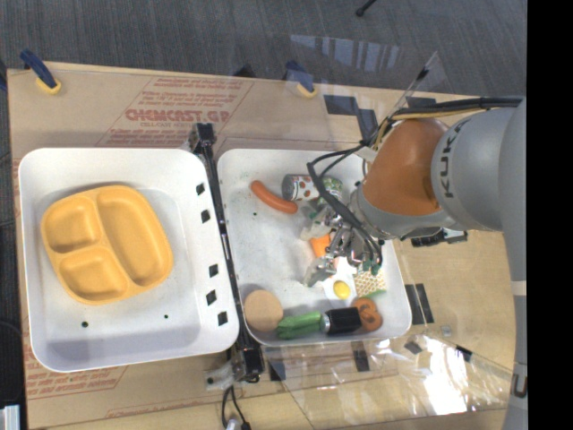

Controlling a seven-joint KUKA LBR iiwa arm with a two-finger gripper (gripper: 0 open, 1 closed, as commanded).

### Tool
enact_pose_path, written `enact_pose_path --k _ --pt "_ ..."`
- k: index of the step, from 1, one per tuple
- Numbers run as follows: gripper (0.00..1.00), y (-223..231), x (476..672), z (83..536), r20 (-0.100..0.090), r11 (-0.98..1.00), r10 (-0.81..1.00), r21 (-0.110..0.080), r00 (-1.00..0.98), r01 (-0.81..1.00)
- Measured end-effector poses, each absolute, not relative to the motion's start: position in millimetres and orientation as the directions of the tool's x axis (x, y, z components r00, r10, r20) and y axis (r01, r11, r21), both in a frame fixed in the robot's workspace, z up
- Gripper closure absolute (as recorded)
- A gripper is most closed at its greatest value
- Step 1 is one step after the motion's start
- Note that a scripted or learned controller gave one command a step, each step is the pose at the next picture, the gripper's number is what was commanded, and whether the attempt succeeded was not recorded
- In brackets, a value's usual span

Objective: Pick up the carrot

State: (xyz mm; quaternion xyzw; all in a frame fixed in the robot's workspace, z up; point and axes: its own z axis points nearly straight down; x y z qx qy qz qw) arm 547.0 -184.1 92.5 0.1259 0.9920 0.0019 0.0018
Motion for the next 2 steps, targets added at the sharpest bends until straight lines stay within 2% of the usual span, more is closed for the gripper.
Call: enact_pose_path --k 1,2 --pt "1.0 -183 549.0 104 -0.007 0.971 0.24 0.003 -0.971 0.24" --pt "1.0 -111 575.5 149 -0.005 0.93 0.367 0.004 -0.93 0.367"
